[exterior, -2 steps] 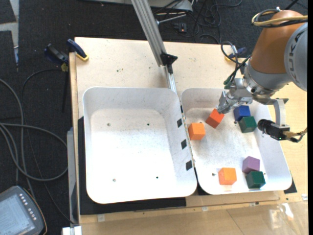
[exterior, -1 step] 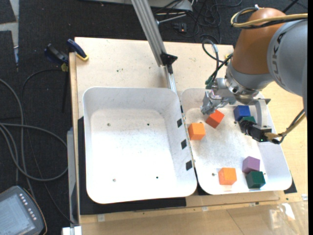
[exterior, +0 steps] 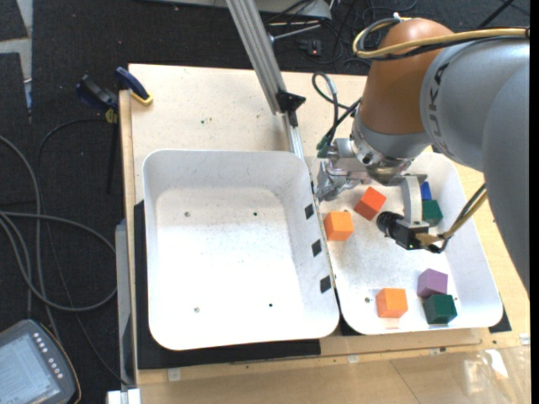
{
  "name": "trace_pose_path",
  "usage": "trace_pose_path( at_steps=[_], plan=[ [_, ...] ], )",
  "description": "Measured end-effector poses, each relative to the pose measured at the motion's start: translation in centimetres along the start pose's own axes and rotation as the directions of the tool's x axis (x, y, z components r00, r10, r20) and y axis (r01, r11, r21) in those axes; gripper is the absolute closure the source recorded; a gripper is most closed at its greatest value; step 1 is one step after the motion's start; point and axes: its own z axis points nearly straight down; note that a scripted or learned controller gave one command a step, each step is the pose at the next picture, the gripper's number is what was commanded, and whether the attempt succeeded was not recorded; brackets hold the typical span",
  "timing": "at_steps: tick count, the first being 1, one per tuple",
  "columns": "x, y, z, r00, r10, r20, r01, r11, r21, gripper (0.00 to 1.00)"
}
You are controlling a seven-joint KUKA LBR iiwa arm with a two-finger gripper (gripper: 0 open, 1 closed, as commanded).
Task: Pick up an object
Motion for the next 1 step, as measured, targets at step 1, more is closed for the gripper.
trace_pose_path(
  at_steps=[1],
  plan=[
    [5.20,0.40,-1.18,1.000,0.000,0.000,0.000,1.000,-0.003,1.00]
  ],
)
